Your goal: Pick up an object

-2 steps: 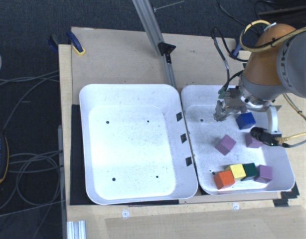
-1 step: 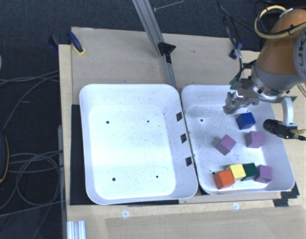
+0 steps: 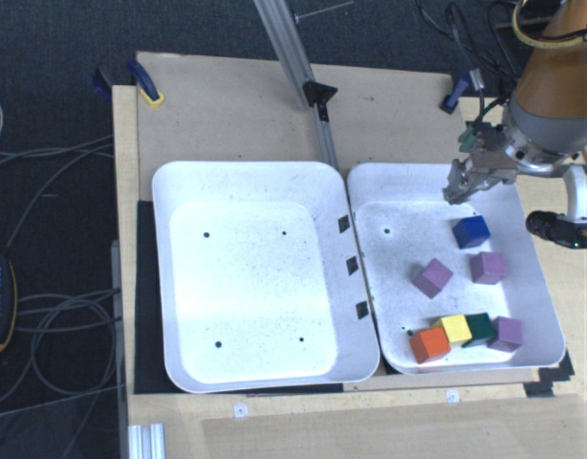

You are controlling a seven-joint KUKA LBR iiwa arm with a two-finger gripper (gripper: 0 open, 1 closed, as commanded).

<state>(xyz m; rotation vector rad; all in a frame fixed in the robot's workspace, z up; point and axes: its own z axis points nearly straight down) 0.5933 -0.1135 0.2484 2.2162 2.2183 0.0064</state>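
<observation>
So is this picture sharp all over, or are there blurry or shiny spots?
Camera view: even, soft light with faint shadows beside the blocks, such as the blue block; the right bin and left bin look bright but keep their specks; the gripper and arm look slightly soft.

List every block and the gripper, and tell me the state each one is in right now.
gripper: above right bin, holding nothing visible
blue block: loose, tilted
two middle purple blocks: loose, apart
orange block, yellow block, green block, purple block: clustered
</observation>
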